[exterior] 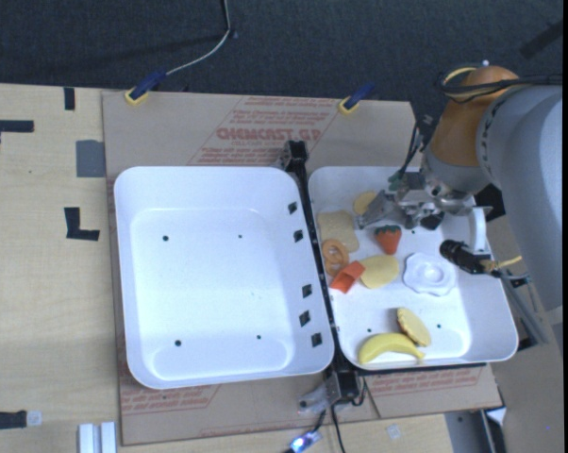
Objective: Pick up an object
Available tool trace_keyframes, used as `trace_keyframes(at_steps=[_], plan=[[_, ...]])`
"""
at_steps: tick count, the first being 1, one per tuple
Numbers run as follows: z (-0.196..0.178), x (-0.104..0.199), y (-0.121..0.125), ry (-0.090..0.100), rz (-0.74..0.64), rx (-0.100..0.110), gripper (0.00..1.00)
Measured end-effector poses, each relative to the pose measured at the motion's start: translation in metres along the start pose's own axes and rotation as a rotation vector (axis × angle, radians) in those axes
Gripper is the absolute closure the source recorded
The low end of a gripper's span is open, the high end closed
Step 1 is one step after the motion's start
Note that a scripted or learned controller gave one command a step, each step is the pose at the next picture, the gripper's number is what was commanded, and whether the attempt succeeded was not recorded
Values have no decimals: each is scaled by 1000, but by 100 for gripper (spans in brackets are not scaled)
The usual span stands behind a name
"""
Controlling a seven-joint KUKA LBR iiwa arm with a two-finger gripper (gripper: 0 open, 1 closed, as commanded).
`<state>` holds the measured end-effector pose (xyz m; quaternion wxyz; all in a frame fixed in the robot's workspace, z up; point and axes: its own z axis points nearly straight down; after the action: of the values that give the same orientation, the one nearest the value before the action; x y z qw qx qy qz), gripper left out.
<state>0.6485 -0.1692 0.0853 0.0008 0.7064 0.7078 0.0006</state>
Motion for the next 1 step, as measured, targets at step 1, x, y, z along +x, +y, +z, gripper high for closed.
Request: trace_keyframes(at_steps=[1], plan=[[-10, 0, 0, -1, -1, 1, 100]])
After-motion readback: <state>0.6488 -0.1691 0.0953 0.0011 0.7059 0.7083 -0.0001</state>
